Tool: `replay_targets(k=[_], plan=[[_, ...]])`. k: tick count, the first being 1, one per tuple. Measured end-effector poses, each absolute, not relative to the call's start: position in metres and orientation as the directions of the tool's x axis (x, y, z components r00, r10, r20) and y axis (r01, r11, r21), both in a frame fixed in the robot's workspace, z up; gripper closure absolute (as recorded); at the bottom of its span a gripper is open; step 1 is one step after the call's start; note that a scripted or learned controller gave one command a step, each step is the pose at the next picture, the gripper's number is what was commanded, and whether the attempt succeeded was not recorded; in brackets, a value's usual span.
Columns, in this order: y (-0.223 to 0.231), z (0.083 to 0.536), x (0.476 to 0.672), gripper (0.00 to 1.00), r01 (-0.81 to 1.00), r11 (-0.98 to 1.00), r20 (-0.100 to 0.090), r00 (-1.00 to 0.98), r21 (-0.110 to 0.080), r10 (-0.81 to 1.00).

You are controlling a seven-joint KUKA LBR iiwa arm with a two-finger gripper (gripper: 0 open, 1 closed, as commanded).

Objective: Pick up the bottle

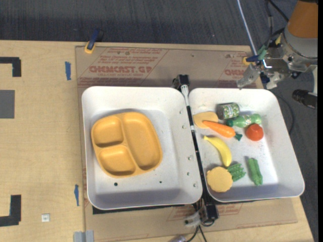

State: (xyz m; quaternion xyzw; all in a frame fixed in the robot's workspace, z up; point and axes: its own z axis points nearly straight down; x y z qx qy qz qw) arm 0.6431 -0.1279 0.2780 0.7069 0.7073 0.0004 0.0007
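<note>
- Two white bins: left bin (101, 97), right bin (282, 135).
- One yellow divided plate (126, 143).
- One bottle (227, 109).
- One carrot (219, 128).
- One banana (220, 149).
- One tomato (255, 131).
- One round yellow cookie (219, 179).
- One gripper (257, 74).

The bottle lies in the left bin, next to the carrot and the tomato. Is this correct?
Not quite: the camera view shows the bottle in the right bin, not the left one. It does lie near the carrot and the tomato.
</note>
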Motion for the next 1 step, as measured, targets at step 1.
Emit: replay_targets(k=[1], plan=[[-0.1146,0.1241,0.6636,0.0,0.994,0.111,0.0,-0.111,0.0,0.994]])
